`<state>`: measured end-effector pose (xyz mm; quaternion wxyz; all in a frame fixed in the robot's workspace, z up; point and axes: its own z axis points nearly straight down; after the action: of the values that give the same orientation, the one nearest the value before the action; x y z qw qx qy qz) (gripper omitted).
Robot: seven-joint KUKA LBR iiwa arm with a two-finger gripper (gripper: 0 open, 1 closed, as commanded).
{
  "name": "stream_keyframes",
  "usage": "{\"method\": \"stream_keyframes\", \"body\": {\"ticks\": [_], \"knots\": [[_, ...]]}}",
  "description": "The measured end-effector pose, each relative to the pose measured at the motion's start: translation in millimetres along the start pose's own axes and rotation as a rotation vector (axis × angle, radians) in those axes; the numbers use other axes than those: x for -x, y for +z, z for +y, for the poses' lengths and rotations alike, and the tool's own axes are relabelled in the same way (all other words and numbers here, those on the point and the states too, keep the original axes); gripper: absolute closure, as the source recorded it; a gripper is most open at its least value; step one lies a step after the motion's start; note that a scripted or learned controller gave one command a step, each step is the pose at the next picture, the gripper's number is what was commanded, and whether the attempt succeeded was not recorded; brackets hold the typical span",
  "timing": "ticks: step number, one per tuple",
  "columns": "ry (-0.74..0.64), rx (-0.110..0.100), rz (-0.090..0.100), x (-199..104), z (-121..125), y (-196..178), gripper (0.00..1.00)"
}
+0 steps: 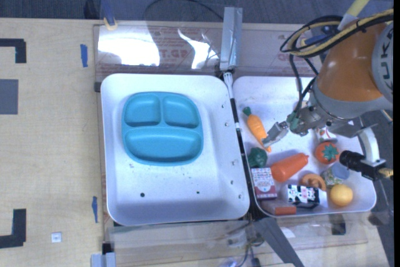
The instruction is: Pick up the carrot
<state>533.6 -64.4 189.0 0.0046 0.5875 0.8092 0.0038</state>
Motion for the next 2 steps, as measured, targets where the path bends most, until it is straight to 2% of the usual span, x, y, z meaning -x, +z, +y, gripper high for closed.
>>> {"method": "stream_keyframes", "body": {"ticks": [1,2], "knots": [[-0.089,-0.015,0.003,61,-79,80,0.00],[0.527,-0.007,-0.004,99,-88,-33,0.00]]}}
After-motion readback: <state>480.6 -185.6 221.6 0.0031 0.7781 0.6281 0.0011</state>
